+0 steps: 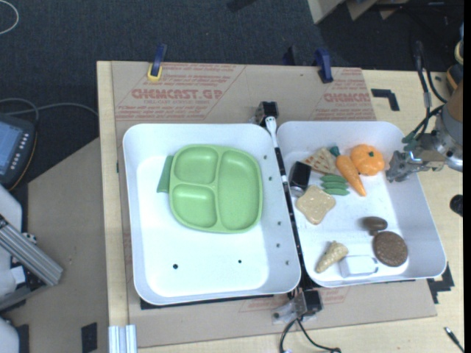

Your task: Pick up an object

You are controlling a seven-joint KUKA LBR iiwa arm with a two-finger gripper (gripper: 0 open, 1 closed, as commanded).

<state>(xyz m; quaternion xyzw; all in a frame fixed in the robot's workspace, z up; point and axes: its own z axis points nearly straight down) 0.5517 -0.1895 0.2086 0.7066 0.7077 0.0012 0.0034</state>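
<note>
- the gripper (399,165) sits at the right rim of the right bin (430,226), level with the toys at the bin's upper end; too small and dark to tell whether it is spread or closed, and nothing can be made out in its grasp.
- the right bin holds all the loose toys: an orange pumpkin (367,159) nearest the gripper, a carrot (352,175) just left of it, a green pea pod (336,184), and a cracker wedge (321,159) toward the bin's upper left.
- a small black block (299,175) lies against the bin's left wall, with a slice of bread (316,205) below it.
- lower down lie a brown oval piece (374,225), a round brown cookie (389,248), a pale cone (331,256) and a white rectangular piece (358,265).
- the left bin (147,219) carries a green divided plate (216,188) in its upper half.
</note>
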